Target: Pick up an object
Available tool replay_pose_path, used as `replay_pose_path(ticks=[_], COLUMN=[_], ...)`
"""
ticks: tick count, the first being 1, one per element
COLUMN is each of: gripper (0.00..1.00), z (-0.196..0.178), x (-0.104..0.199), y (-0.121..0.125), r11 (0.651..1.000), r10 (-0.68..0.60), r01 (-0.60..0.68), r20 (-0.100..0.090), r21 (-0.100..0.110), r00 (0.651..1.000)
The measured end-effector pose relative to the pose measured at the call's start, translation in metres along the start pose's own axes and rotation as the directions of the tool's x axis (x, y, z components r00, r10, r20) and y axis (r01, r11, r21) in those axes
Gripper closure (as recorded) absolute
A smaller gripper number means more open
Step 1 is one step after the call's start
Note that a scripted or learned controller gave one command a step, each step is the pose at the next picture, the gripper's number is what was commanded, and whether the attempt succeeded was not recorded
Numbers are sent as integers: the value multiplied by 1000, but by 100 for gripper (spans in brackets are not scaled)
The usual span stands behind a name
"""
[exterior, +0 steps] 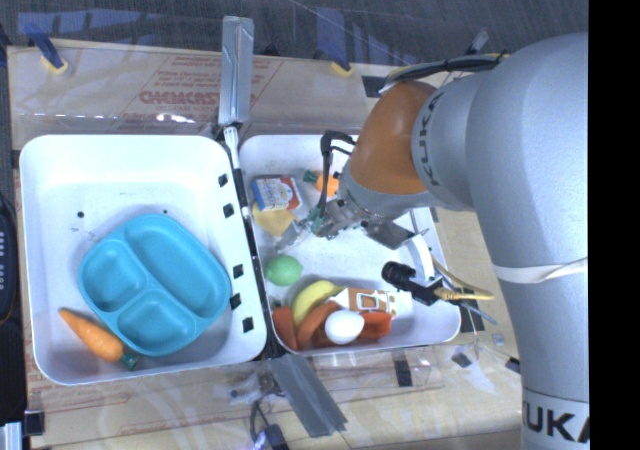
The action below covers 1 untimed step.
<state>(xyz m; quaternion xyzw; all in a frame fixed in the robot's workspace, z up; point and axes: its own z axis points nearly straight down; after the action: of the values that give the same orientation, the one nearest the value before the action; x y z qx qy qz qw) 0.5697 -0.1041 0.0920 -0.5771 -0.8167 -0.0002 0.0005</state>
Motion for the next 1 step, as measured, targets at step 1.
replay_pose_path(ticks=[1], gripper=[0], z=[0], x=[-39], y=[74], r11=[996], r10=[-91], r01=[91], r20=[-7], r21=[12], r00=[996])
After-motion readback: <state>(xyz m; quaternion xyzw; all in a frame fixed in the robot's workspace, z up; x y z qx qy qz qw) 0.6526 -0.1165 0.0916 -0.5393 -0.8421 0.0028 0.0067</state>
